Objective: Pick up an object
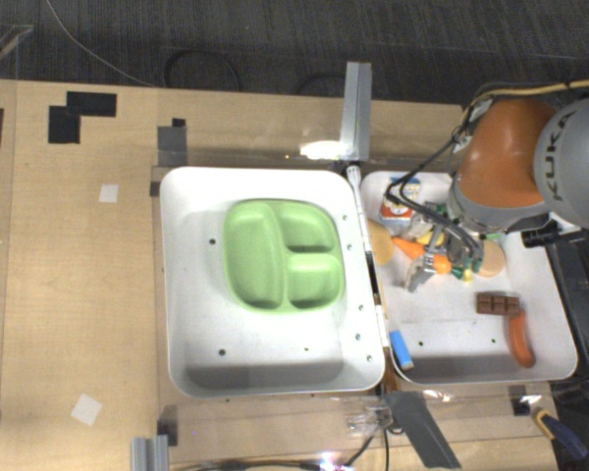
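My gripper (430, 265) hangs low over the upper left part of the right bin (452, 337), under the arm's orange band (501, 155). It is right over a small heap of toys. An orange carrot-like piece (408, 248) pokes out to the gripper's left, touching or just beside it. A white, red-marked item (398, 207) lies behind that, partly hidden by cables. A beige round piece (492, 257) and something green (461, 274) show at the gripper's right. Nothing is visibly lifted.
A brown chocolate bar (498, 304) and an orange-red sausage (520, 342) lie at the right bin's lower right. A blue block (401, 349) leans on its left wall. The left bin (187, 341) holds a green divided plate (280, 253).
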Controlling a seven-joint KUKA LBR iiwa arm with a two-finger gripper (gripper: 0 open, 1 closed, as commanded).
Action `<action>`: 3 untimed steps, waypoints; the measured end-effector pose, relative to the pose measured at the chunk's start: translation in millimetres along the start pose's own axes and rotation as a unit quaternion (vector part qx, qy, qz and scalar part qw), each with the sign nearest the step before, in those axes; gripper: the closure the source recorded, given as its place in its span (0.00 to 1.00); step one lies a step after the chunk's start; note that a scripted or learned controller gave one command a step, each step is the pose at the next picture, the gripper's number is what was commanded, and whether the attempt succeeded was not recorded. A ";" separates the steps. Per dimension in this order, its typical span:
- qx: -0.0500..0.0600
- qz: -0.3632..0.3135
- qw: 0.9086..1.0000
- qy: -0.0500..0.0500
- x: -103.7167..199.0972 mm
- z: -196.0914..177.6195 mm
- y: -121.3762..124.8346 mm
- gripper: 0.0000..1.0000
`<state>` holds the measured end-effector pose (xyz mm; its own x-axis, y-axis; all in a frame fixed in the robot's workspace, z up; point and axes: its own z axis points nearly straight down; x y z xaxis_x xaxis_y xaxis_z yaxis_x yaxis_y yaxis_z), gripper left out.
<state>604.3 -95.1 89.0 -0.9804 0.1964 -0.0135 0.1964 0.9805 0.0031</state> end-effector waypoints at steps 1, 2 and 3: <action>0.000 0.074 0.997 -0.001 41.6 -1.5 0.3 0.00; 0.000 0.092 0.996 -0.001 37.6 -1.5 2.1 0.00; 0.000 0.131 0.991 -0.003 67.9 -2.5 -2.6 0.00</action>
